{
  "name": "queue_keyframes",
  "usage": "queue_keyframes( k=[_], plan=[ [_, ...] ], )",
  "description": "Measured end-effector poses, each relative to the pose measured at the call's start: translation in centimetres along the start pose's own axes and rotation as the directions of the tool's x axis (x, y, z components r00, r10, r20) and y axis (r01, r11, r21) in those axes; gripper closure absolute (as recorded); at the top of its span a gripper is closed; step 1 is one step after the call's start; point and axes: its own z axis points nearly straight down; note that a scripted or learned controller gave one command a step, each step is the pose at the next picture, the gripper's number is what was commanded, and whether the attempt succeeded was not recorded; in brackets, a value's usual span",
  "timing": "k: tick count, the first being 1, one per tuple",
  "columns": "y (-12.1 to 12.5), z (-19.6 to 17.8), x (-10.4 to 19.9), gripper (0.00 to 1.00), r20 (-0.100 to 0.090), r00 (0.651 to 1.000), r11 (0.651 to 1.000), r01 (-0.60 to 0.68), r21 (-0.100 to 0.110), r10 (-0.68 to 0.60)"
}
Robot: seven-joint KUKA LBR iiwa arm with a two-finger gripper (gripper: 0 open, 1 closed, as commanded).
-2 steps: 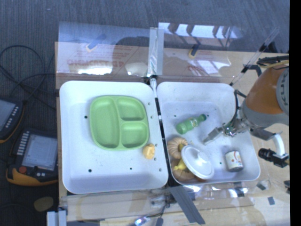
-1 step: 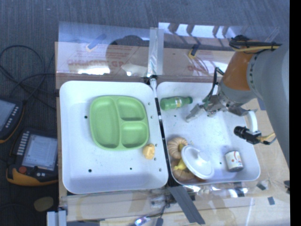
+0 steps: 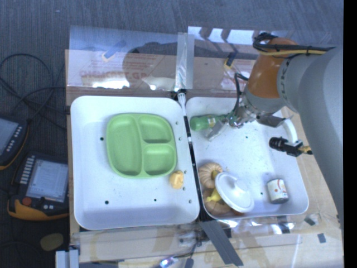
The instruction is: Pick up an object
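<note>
The gripper (image 3: 236, 119) is hanging low over the right bin (image 3: 295, 205), right at the neck end of a green bottle (image 3: 203, 122) lying on its side near the divider (the jaws' state I cannot tell). The green divided plate (image 3: 141, 144) is sitting in the left bin (image 3: 83, 205), a small yellow piece (image 3: 177, 179) beside it.
</note>
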Motion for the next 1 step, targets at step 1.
queue_keyframes(
  k=[1],
  plan=[
    [-4.65,-0.19,4.1,0.0,0.001,0.919,0.919,0.394,-0.007,-0.394]
  ],
)
